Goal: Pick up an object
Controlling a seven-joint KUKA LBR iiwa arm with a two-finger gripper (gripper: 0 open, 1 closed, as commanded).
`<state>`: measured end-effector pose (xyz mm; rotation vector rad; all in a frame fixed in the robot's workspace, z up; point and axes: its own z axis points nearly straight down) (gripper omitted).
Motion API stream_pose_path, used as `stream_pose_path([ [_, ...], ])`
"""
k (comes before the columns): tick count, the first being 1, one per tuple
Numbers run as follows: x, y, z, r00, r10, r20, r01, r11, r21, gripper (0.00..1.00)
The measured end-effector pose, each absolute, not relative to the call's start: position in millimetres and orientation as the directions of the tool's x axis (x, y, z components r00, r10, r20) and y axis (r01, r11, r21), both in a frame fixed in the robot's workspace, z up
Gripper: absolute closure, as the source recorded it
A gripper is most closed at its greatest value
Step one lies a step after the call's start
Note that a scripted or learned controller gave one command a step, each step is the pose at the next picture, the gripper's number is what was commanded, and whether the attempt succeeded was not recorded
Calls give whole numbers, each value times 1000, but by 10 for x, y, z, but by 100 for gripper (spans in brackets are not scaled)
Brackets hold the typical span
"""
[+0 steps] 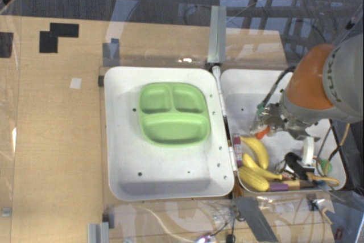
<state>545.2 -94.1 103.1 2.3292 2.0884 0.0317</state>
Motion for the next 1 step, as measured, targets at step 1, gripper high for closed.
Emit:
stream_pose_path([
  [1,6113,-499,2155,145,989,1,989,-145,6,100],
])
